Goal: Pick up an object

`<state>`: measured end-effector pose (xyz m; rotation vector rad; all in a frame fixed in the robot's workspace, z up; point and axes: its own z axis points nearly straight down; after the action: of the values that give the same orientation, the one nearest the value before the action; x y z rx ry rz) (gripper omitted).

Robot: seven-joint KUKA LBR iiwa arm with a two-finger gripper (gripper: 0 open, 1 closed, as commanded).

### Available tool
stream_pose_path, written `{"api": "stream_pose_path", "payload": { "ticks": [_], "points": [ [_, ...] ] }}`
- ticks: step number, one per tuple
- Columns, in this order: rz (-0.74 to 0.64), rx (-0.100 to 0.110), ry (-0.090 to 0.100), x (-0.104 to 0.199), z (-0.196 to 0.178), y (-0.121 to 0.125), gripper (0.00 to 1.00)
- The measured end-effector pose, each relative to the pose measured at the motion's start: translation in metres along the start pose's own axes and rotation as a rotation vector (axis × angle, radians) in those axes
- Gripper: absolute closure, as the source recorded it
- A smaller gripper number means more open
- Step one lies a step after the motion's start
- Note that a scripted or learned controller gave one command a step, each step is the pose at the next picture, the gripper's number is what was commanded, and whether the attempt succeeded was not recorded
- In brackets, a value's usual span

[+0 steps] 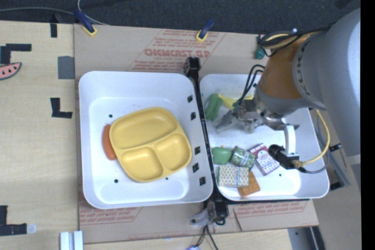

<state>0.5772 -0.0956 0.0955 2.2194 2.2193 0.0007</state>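
Right bin, near end (304, 189): patterned packet (229, 175), orange card (250, 185), green can (240, 157), small box (266, 162).
Left bin (96, 126): yellow divided plate (150, 142) over an orange object (108, 142).
Gripper (229, 119): low in the right bin, fingers apart, clamping nothing, beside a green object (212, 106).
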Motion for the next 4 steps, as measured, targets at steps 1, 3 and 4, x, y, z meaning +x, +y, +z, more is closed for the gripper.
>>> {"api": "stream_pose_path", "payload": {
  "ticks": [1, 3, 4],
  "points": [
    [-0.002, 0.002, 0.003, -0.0064, 0.0097, 0.0159, 0.0],
    [-0.002, -0.001, 0.001, -0.0074, 0.0002, 0.0163, 0.0],
    [0.0, 0.0, 0.0, -0.0008, 0.0097, 0.0164, 0.0]
  ]
}}
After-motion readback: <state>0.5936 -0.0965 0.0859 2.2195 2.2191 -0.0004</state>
